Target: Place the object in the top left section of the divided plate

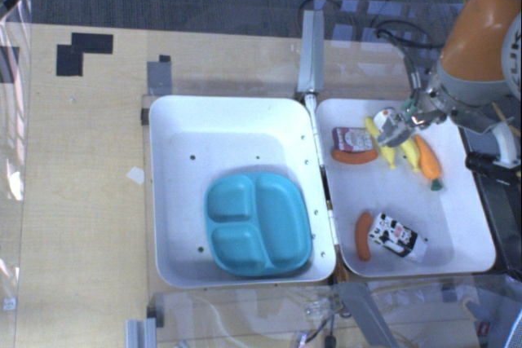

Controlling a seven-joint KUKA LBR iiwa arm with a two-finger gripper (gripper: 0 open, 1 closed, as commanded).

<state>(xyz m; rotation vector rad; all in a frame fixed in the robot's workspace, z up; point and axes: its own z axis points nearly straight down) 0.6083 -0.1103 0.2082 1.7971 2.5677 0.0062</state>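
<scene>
Over the right bin [481, 253], near its far edge, the claw [397, 129] hangs low among a cluster of toy food. Whether its fingers are spread or pressed together cannot be told from this slanted view, and nothing can be seen held between them.

Directly beneath and beside the claw lies a yellow banana [380, 136], which looks the likeliest object for the task, though that is a guess. Just to its left sits a small dark red packet [353, 139] with a sausage [354, 156] along its near edge. To the claw's right lies a carrot [427, 160], touching or nearly touching the banana. Nearer the camera from the claw, well apart, rest a second sausage [362, 236] and a black-and-white carton [395, 236].

The banana is probably light, hollow plastic: stiff, smooth and somewhat slippery, not fragile. Its curve means a pinch across the narrow middle should hold best; a grip near a tapered end may squirt it out. The crowding neighbours could block one finger or be dragged along.

Far to the claw's left, in the left bin [175, 175], sits the blue divided plate [281, 216]. Its top left section [229, 201] is small, so the drop needs careful centring.
</scene>
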